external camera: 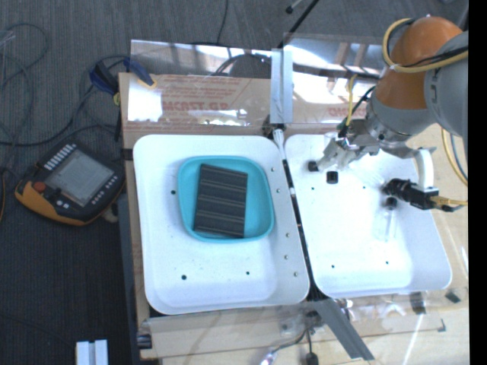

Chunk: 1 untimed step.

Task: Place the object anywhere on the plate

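Object already resting on the plate, arm over the other bin

Nearest the camera lie the front rims of the two shallow white bins: the left bin [160, 280] and the right bin [426, 272]. Farther in, the left bin holds a turquoise, rounded-square plastic plate [185, 204], and on it lies the dark grey, ribbed rectangular block [221, 200]. The block sits wholly within the plate's rim, its long axis running near to far with a slight tilt, its ridges running the same way. Judged from this, the placing looks done.

Farther back and to the right, the two-finger gripper [323, 167] hangs over the far left part of the right bin, well apart from the block, which lies to its left across the divide between the bins. Nothing shows between its tips; whether they stand apart or together, I cannot tell.
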Each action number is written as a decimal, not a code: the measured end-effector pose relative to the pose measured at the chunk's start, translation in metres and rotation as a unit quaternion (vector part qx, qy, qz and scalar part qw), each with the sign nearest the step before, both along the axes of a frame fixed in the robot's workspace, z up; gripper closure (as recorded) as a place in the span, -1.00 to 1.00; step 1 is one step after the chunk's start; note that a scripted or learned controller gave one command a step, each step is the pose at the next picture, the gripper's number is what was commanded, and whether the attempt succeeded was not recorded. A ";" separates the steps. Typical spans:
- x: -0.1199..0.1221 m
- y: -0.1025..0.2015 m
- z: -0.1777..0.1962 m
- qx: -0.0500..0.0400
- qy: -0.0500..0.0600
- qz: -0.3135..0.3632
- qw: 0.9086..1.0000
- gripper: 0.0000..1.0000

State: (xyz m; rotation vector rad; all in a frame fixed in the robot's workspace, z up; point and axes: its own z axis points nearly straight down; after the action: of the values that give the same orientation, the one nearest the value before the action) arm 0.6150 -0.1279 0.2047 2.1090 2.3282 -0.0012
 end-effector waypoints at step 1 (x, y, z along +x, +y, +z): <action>-0.029 0.077 0.027 0.001 0.000 0.162 0.987 1.00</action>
State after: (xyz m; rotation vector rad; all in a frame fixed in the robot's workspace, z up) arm 0.5855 -0.0506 0.2314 1.7038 2.6406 0.0010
